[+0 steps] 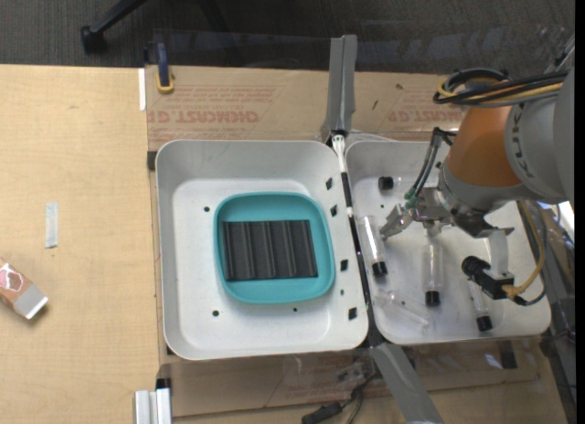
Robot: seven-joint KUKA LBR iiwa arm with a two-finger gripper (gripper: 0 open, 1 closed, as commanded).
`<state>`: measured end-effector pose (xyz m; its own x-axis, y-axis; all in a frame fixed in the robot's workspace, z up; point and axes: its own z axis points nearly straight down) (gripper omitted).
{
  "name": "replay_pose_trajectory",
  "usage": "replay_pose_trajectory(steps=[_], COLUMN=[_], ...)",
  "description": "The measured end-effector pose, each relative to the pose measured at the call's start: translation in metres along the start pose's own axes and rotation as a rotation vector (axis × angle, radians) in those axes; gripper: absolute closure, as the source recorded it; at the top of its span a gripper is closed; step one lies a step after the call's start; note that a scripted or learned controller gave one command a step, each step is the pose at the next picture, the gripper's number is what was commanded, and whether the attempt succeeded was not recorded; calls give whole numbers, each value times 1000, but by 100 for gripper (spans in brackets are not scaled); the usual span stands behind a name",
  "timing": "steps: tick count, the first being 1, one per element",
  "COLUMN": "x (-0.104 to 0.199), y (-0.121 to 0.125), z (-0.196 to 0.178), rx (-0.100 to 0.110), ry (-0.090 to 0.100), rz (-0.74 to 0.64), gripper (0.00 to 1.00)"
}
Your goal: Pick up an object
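The right bin (512, 326) holds several clear tubes with black caps. One tube (370, 241) lies along the bin's left wall. Another tube (430, 276) lies in the middle, and a third tube (481, 311) near the front right. A small black cap (387, 182) sits toward the back left. My gripper (399, 221) hangs low over the bin's left half, between the left tube and the middle one, reaching from the orange-banded wrist (484, 153). Nothing shows as held in it.
The left bin (183, 322) holds a teal tray (272, 247) with a dark ribbed insert. A divider post (343, 84) stands between the bins at the back. A black cable plug (483, 276) hangs from the arm over the right bin. Small items lie on the bench at far left.
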<state>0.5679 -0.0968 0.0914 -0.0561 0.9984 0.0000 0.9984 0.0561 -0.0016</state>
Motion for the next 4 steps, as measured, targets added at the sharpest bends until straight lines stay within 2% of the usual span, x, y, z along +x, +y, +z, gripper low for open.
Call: replay_pose_trajectory(steps=[1,2,3,4], x=[-44,-55,-55,17], y=[-42,-73,-73,-48], z=[-37,-2,-10,-99], rx=[0,-9,-8,0], ry=[0,-3,-2,-1], rz=[42,28,31,228], gripper=[0,0,100,100])
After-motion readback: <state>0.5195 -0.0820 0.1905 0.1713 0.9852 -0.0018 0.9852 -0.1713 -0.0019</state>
